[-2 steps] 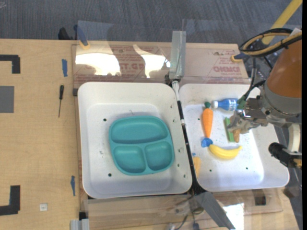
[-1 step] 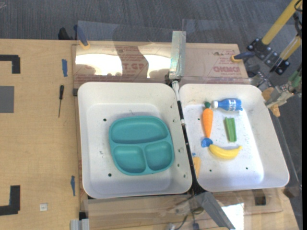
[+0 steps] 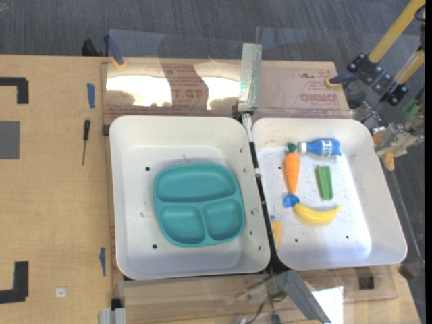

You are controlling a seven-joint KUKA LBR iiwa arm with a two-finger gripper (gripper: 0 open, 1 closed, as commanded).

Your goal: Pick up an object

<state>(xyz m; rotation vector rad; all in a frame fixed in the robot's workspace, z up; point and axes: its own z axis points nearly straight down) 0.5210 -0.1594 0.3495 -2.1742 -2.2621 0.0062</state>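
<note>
Small blue item (image 3: 290, 200) btwn carrot (image 3: 291, 172) tip and banana (image 3: 316, 213): too small to be identified. Small orange bit (image 3: 277, 229) at right bin (image 3: 378, 248) left wall partly hidden by divider. Bottle (image 3: 320, 148) label unreadable. Rig hardware (image 3: 391, 79) at upper right cut off by edge, blurred; gripper not made out there.

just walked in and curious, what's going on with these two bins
Nothing is being handled right now. The right bin holds a toy carrot, a blue bottle, a green piece, a banana and a small blue bit. The left bin holds a teal divided tray. All of them lie untouched.
</note>
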